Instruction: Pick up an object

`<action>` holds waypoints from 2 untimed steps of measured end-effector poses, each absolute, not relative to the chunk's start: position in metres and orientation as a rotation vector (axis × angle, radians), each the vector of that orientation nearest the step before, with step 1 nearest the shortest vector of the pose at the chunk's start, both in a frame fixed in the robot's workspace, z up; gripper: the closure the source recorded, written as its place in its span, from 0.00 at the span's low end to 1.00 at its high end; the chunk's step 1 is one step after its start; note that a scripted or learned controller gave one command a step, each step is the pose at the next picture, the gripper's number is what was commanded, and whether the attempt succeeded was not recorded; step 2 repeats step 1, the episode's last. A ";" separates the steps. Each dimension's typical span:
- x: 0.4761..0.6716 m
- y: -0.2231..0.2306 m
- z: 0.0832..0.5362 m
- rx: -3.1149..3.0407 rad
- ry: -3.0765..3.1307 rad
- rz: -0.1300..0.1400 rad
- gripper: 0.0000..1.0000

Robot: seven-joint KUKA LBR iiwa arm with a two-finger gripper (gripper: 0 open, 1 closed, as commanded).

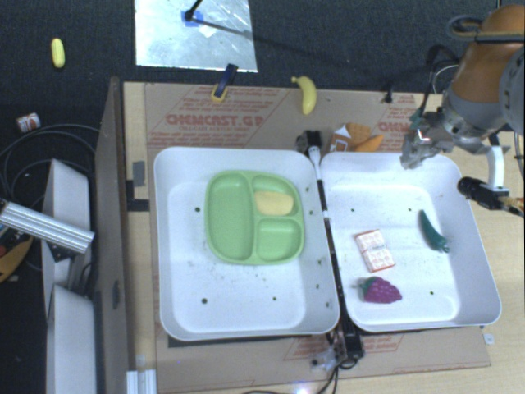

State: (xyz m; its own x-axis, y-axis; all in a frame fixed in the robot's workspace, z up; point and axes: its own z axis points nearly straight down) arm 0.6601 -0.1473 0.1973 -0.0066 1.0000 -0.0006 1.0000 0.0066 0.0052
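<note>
The right bin point(459, 298) holds three loose things: a small red-and-white carton point(374, 249) near its middle, a purple bunch of grapes point(381, 290) toward the front, and a dark green pepper point(431, 231) at the right. In the left bin point(184, 298) a green divided plate point(250, 217) carries a pale yellow item point(274, 201) in its upper right compartment. My gripper point(416, 151) hangs over the right bin's far right corner, well away from all three loose things, and I see nothing in it.
Behind the bins on the cardboard lie a yellow banana point(307, 94), an orange item point(367, 143) and a blue and yellow clip point(223, 83). A silver sheet point(195, 21) lies on the dark floor. Cables and a metal bar point(45, 226) sit at the left.
</note>
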 end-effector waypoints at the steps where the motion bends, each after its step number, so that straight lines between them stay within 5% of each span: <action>1: 0.644 -0.114 0.184 2.214 2.229 0.002 1.00; 2: 0.644 -0.114 0.184 2.214 2.229 0.002 1.00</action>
